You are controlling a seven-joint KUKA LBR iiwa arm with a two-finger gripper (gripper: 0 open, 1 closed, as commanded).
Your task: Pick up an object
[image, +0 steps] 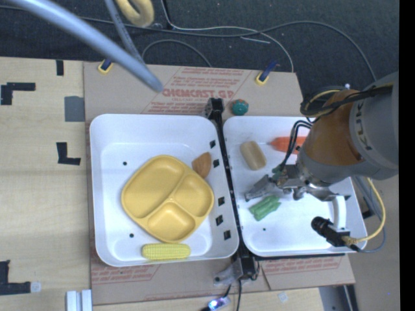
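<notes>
My gripper (259,188) hangs low in the right bin (295,238), reaching left from the grey and orange arm (337,141). Its tip is just above a green object (264,207) lying on the bin floor, close to it or touching it. A tan bread-like piece (253,155) lies further back in the same bin. An orange carrot-like piece (283,144) is partly hidden behind the arm. Nothing is visibly held.
The left bin (107,173) holds a yellow divided plate (167,196), a brown piece (202,164) by the divider and a corn cob (166,251) at the front. A teal ball (240,107) sits behind the bins. Cables run along the right.
</notes>
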